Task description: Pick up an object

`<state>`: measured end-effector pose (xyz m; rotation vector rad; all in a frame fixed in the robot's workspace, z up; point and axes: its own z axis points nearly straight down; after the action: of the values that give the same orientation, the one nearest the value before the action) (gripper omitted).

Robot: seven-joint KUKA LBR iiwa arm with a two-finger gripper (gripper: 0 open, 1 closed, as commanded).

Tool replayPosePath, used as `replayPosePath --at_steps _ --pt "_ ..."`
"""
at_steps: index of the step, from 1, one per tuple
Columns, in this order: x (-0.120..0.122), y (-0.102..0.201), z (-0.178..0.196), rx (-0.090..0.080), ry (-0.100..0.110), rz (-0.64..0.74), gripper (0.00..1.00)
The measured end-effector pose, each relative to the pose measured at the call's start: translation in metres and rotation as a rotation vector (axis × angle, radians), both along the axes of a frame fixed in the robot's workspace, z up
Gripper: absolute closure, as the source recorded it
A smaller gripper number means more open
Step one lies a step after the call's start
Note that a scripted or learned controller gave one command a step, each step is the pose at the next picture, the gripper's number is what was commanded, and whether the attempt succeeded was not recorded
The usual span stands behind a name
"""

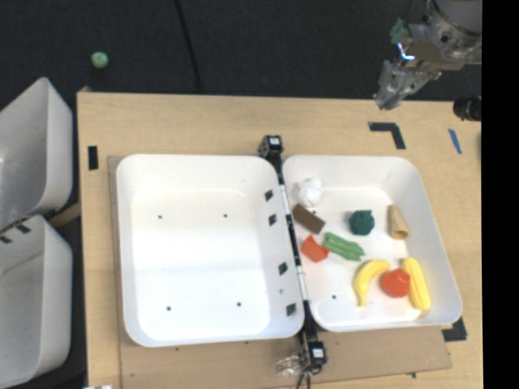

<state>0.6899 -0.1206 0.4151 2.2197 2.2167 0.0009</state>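
The right bin (422, 186) holds several small items: a white crumpled object (308, 190), a brown block (307, 217), a red piece (314, 249), a green elongated vegetable (344, 246), a dark green round item (362, 222), a tan cone-like piece (396, 222), a banana (369, 279), a red tomato-like ball (396, 283) and a yellow corn-like piece (417, 282). My gripper (395, 85) hangs high at the upper right, above the bench's far edge, well away from the bin. Nothing is visible in it.
The left bin (195, 250) lies beside the right one, joined by a black hinge strip (285, 233). White containers (28, 217) stand off the bench at left. A small green ball (100, 59) lies on the dark floor.
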Motion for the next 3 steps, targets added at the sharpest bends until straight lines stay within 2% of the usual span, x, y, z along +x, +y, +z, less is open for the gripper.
replayPosePath --at_steps 1,3 --pt "0.000 -0.011 0.007 -0.001 0.001 -0.001 1.00" --pt "-0.001 -0.069 0.007 -0.001 -0.001 -0.001 1.00"
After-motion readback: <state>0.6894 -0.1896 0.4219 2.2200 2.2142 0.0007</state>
